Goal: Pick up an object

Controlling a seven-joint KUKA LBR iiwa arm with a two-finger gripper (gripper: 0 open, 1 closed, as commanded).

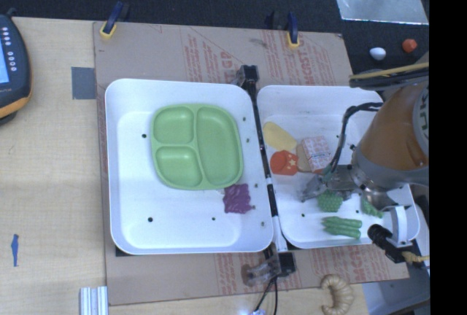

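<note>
Overhead, a wooden bench [51, 182] carries a cardboard sheet [190, 51] clamped at its far edge, and on it two shallow white bins side by side. Reaching in from the right, the grey arm with its orange band [398, 135] hangs over the right bin [306, 98], its pincer [325, 188] low over the bin's floor — whether it is spread or pressed together cannot be told, since the wrist covers most of it.

Inside the left bin [128, 226] lies a green three-part plate [197, 146], flat, with a small purple object [237, 198] just off its near right corner. Across the divide, the right bin holds the pickable things: a yellow piece [279, 135] near the left wall, a red piece [283, 162] touching it on the near side, and a pale speckled block [315, 153] just beside the red one. A green knobbly piece [330, 201] sits right at the pincer — contact cannot be judged — and a green pod-like piece [341, 226] lies nearer the bin's front wall.

A handheld pendant [11, 62] rests at the bench's left edge.
</note>
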